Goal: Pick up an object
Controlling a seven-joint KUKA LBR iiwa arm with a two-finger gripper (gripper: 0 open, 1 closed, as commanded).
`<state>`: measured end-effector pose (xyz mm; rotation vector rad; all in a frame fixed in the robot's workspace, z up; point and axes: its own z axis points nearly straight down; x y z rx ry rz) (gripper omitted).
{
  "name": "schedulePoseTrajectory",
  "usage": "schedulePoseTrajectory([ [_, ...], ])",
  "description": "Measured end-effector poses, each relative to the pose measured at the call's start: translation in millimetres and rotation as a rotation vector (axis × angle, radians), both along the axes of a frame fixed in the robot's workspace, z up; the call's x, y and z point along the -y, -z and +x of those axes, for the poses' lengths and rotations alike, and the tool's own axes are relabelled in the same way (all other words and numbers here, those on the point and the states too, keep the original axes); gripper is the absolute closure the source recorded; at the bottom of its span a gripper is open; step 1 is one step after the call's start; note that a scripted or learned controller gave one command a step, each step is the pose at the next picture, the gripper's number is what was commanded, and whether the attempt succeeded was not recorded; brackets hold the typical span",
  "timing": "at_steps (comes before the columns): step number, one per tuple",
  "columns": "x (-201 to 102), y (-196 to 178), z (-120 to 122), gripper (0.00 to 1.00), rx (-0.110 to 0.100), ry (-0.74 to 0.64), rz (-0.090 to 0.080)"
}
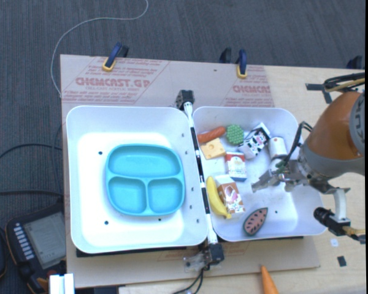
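Observation:
The right bin (282,222) holds several toy foods. At its far left lie an orange sausage (211,134), a cheese wedge (213,148) and a green round piece (234,133). A cow-patterned carton (255,141) and a small white cup (276,146) sit further right. A red and white carton (236,166) is in the middle. A banana (216,197), a snack box (231,197) and a watermelon slice (255,220) lie near the front. My gripper (271,177) hangs low over the bin's right half, right of the red and white carton, with nothing seen in it.
The left bin (80,164) bears a blue divided plate (145,179). The arm's orange band (334,133) covers the right bin's right wall. Clamps (241,63) sit on the bench's far edge, and an orange carrot tip (268,280) lies at the front.

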<state>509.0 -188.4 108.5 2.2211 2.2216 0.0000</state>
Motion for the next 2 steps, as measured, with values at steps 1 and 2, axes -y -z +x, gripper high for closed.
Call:
schedulePoseTrajectory([
  [1,-53.2,-2.5,-24.9,0.0,0.004,0.004,-0.007],
  [2,-73.3,12.6,-22.9,0.0,0.017,0.015,-0.023],
])
